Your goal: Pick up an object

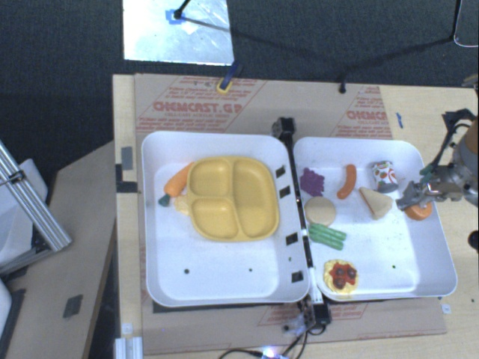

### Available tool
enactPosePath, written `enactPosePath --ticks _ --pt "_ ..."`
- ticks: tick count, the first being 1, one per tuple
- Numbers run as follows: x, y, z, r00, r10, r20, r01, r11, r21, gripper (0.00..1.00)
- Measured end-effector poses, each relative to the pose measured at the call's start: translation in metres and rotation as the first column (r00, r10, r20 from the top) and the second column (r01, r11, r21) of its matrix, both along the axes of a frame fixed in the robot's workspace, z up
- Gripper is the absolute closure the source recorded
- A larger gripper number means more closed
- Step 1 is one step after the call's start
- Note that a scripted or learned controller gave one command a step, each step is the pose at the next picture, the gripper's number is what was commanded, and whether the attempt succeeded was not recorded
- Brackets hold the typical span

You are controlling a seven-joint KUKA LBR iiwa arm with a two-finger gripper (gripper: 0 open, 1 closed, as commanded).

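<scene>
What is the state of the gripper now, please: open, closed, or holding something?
Gripper: cannot be told; it sits at the right bin's right edge, over an orange piece.

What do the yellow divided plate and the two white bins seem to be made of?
Yellow divided plate: probably moulded plastic, matte, with smooth rounded compartments. Left bin and right bin: likely thin formed plastic, slightly glossy, with rounded corners. The exact material is uncertain.
</scene>
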State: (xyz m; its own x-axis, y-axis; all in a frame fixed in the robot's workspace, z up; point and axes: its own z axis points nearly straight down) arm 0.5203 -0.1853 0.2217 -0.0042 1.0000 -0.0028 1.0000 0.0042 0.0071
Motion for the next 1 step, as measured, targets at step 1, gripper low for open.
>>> enactPosePath --ticks 1 --pt "0.0009 -0.0001 0.0028 1.000 0.000 -0.004 0.000 1.000 0.002 1.00"
